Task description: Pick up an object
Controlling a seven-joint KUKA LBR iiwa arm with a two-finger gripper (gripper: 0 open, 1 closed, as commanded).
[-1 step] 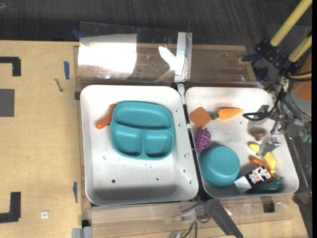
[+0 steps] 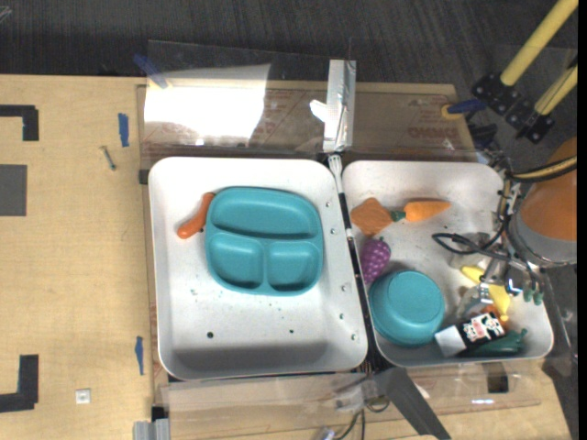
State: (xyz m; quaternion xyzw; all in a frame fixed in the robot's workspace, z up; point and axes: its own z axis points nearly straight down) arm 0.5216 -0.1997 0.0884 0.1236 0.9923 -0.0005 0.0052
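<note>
The jaws (image 2: 489, 287) hang at the right bin's (image 2: 404, 174) crowded right edge; whether they are spread, I cannot tell. The teal tray (image 2: 264, 238) leaves the left bin's (image 2: 238, 342) lower half open

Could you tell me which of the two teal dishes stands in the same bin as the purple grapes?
The round teal bowl, right bin, beside the grapes. The divided teal plate lies in the left bin.

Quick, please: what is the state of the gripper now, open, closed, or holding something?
Gripper: it cannot be told; it is low at the right side of the right bin, among small things.
</note>
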